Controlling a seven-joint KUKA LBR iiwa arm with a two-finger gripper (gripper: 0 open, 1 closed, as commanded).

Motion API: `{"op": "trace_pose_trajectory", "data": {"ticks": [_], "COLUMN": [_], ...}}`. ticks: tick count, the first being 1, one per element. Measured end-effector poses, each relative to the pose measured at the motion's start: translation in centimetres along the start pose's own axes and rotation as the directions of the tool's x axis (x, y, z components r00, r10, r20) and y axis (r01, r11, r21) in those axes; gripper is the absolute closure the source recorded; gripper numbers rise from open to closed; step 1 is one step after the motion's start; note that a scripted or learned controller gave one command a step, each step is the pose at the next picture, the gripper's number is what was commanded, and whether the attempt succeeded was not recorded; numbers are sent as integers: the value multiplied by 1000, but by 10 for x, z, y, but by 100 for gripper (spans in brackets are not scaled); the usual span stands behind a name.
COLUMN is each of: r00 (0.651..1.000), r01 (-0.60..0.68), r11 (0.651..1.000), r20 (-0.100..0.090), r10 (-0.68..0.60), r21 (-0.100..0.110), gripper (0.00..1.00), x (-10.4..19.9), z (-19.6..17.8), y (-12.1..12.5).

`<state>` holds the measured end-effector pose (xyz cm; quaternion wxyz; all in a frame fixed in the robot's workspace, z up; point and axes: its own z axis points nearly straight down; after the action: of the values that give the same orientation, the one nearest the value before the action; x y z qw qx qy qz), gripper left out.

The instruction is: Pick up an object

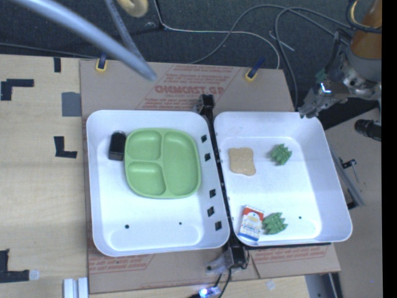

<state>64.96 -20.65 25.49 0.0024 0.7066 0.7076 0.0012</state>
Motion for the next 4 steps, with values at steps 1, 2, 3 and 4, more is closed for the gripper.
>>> {"op": "trace_pose_trajectory", "data": {"ticks": [1,2,3,4], "r00": [1000,1000,1000,1000], "r01": [4,3,4,3], "r11": [1000,1000,1000,1000], "r20": [-3,-3,-3,-2], "r10": [-4,-3,-4,-3], "r21": [8,8,9,8], "gripper": [100,100,100,100], "x": [58,99,153,195], "z": [14,16,30,33], "y": [-13,-26,-40,-54]}}
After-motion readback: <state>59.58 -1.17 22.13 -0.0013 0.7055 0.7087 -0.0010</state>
